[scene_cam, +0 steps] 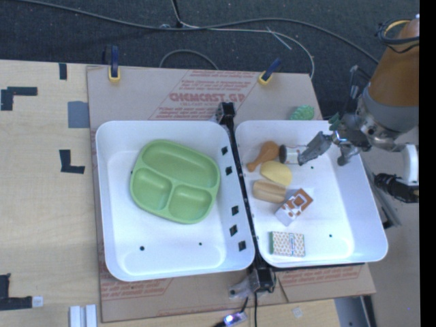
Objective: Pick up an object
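Observation:
The right bin holds a brown drumstick, a yellow rounded piece, a tan bread roll, a small orange-and-white carton and a flat green-patterned box. My gripper hovers over the bin's upper right part, to the right of the drumstick. It is open, its fingers spread wide with nothing between them. The left fingertip lies close to the drumstick's right end.
The left bin holds a green divided plate. A small green object lies on the cardboard just beyond the right bin's far rim. A black divider runs between the bins.

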{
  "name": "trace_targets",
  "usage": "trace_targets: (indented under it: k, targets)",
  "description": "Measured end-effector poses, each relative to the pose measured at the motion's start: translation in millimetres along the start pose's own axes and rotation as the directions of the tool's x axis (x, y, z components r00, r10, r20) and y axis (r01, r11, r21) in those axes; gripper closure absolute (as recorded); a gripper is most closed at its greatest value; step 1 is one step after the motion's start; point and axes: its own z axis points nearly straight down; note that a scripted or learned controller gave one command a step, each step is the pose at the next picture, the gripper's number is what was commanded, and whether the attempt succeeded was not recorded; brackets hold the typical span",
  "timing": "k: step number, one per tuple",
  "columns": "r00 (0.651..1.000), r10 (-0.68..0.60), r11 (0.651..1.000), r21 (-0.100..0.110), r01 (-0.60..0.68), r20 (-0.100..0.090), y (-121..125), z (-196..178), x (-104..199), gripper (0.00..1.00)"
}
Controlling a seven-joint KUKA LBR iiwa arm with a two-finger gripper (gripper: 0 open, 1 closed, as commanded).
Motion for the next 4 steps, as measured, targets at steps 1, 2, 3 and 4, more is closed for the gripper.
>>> trace_targets:
  k: [1,2,3,4]
  targets:
    - [1.0,-0.003,1.0,-0.011,0.003,0.002,2,-6,0,0.0]
    - [1.0,-0.003,1.0,-0.005,0.003,0.001,3,58,5,0.0]
    - [1.0,-0.002,1.0,-0.006,0.002,0.002,5,103,3,0.0]
    - [1.0,-0.003,1.0,-0.016,0.003,0.006,7,143,3,0.0]
